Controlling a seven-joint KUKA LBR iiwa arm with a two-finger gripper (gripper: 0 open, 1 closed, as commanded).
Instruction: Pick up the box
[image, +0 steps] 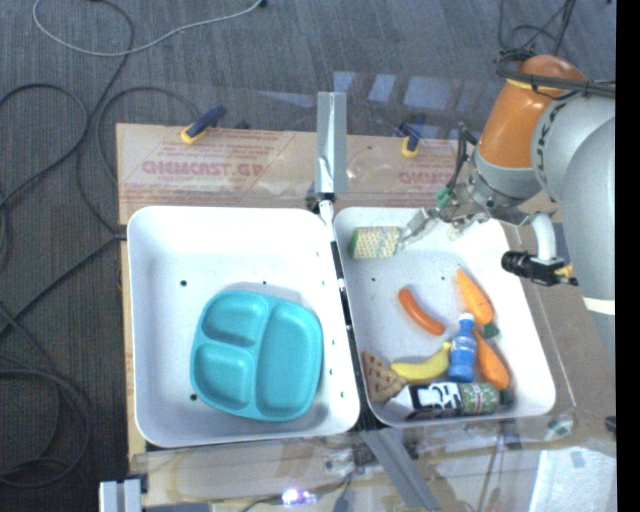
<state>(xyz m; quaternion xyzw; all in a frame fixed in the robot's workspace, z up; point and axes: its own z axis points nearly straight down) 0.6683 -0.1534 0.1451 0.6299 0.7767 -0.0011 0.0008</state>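
A small yellow-green patterned box (374, 242) lies at the far left end of the right bin (535, 345), close to the divider. My gripper (420, 228) hangs just right of this box at the bin's far edge, its tip touching or almost touching the box's right end. The box rests on the bin floor. A second, black-and-white box (432, 398) lies flat at the near edge of the same bin, far from the gripper.
The right bin also holds an orange sausage (420, 310), two carrots (475, 295), a banana (425, 368), a blue bottle (462, 350), a pizza slice (378, 375) and a green can (480, 398). A teal divided plate (260, 352) sits in the left bin (160, 250).
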